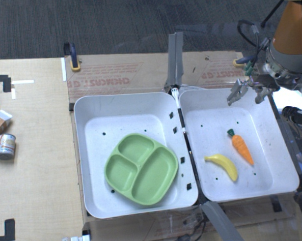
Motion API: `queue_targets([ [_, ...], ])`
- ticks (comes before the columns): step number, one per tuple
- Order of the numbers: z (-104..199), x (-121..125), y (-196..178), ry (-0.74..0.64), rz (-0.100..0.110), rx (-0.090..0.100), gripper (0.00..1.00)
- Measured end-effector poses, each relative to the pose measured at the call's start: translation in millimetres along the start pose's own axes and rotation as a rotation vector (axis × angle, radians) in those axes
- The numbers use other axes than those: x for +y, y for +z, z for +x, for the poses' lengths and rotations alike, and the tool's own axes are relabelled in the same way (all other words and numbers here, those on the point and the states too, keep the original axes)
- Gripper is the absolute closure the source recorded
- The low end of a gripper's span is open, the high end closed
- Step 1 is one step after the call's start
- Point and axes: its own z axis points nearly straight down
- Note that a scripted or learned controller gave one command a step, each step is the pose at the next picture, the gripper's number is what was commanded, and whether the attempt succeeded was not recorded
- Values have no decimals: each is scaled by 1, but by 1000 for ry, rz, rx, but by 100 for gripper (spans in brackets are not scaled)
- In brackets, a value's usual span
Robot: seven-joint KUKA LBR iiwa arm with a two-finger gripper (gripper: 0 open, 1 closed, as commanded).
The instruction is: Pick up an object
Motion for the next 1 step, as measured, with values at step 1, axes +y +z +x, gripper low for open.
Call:
queue_targets([
  [1, 89, 34, 88, -1, 2, 0, 0],
])
